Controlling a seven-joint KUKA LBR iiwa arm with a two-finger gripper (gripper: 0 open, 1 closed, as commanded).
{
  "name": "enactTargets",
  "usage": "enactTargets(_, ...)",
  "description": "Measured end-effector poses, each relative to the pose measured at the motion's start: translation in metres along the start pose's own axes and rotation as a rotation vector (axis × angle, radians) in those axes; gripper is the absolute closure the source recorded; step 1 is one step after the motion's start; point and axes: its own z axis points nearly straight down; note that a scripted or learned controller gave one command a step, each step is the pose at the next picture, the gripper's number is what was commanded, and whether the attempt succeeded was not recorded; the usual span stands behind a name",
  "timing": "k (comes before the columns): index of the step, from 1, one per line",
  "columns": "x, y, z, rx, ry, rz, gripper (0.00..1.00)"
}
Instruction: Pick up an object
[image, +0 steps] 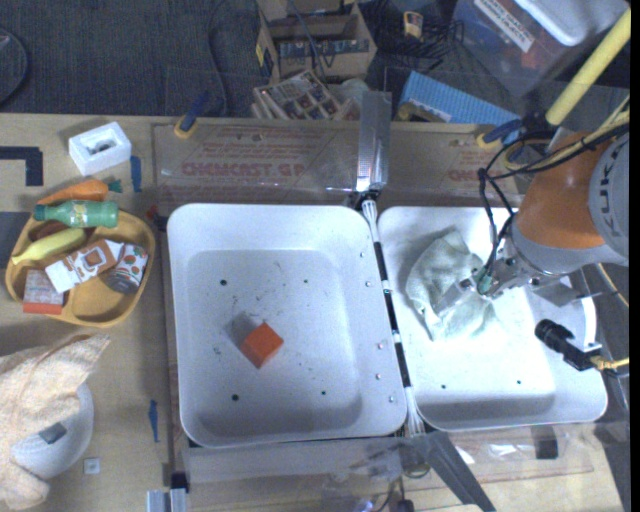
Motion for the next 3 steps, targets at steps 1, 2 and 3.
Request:
enactTargets(1,-0.033,-0.019,0.012,0.006,0.000,-0.030,0.00)
enactTargets(2,-0.035,-0.019,0.001,0.000,-0.003,-0.024,1.00)
enactTargets(3,-0.002,0.020,-0.061,0.016,0.000,0.343,1.00)
